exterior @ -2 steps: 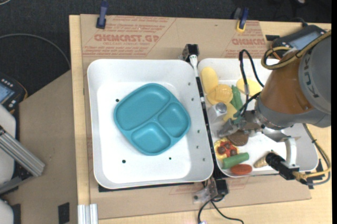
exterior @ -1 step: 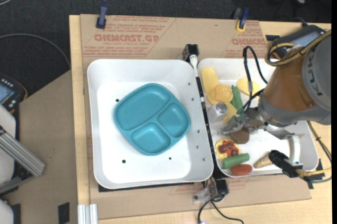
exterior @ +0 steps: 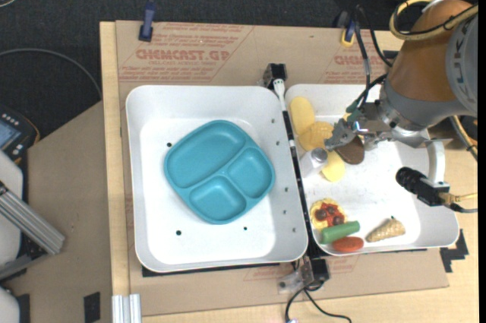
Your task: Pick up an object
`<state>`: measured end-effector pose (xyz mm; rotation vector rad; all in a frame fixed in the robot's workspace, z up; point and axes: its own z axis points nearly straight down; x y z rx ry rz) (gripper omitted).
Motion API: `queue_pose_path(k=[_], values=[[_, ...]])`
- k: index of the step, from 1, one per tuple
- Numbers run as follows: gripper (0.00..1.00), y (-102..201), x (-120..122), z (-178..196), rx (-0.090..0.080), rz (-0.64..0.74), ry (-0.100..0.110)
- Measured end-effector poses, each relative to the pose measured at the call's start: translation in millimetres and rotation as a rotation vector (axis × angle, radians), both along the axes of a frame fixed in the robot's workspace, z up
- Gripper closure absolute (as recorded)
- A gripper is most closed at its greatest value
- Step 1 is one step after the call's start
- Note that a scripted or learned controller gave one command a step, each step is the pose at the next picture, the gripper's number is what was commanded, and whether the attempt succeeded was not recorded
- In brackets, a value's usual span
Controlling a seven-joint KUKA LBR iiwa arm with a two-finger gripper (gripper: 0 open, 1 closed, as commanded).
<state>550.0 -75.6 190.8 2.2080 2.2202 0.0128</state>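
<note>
While the arm reaches in from three o'clock, we see its gripper [exterior: 343,137] low in the right bin [exterior: 434,236], beside yellow toy food [exterior: 303,116] at nine o'clock; whether it grips anything we cannot tell.

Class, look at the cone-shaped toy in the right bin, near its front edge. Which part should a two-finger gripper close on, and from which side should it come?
Grip the cone-shaped toy across its wider middle, coming straight down from above. It lies flat on the right bin floor with its tip pointing right, clear of the green and red pieces to its left, so fingers probably fit on both long sides.
</note>
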Motion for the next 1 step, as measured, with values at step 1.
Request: queue_pose_path(k=[1], values=[[1.00,60.7,11.7,-6.4,0.003,0.002,0.011]])
